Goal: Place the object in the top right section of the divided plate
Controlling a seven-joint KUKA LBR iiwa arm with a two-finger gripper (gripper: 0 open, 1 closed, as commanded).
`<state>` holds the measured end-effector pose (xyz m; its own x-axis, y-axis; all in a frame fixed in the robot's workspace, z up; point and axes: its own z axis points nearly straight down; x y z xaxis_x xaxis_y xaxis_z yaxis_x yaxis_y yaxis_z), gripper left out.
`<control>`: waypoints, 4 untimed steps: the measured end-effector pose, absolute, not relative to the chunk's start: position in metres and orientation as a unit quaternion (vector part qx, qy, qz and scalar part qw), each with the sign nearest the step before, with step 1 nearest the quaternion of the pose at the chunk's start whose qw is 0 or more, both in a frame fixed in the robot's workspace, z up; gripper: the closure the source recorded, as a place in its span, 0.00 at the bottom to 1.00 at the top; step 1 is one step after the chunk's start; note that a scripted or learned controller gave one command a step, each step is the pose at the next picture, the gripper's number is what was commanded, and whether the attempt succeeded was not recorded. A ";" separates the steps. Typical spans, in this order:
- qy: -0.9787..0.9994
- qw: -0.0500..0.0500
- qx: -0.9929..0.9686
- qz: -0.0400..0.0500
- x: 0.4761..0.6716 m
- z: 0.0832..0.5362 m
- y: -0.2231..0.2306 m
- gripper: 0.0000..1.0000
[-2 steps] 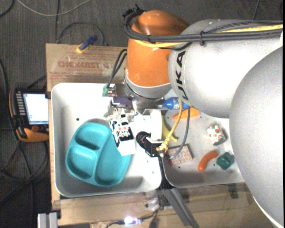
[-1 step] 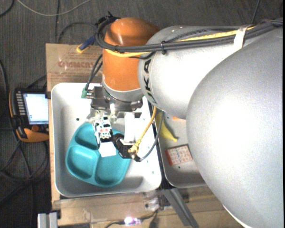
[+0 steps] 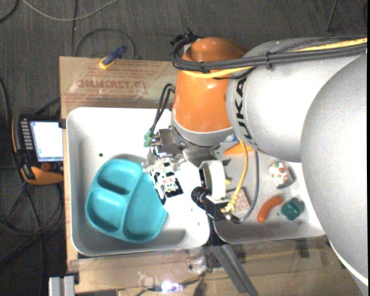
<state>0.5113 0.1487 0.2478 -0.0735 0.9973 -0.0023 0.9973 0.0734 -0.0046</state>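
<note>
A teal divided plate [image 3: 122, 200] lies in the left white bin [image 3: 86, 128], toward its front. My gripper [image 3: 163, 179] hangs just past the plate's right edge, low over the bin floor, under the orange band of the arm [image 3: 203, 97]. A small black-and-white patterned thing [image 3: 168, 184] shows at the gripper's tip, beside the plate's rim; whether it is held I cannot tell. In the right bin [image 3: 259, 230] lie an orange sausage-shaped object [image 3: 269, 208], a dark green object [image 3: 292, 209] and a small white-and-red object [image 3: 280, 174].
The big grey arm covers most of the right bin and the right side of the view. A tablet in an orange case [image 3: 40, 145] sits left of the bench. Brown cardboard [image 3: 111, 82] with a blue marker [image 3: 113, 57] lies behind the left bin.
</note>
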 end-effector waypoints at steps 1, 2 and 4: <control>-0.794 0.002 -0.608 0.002 0.514 0.222 0.217 1.00; -0.802 0.002 -0.598 0.002 0.482 0.192 0.154 1.00; -0.888 0.001 -0.460 0.002 0.534 0.247 0.219 1.00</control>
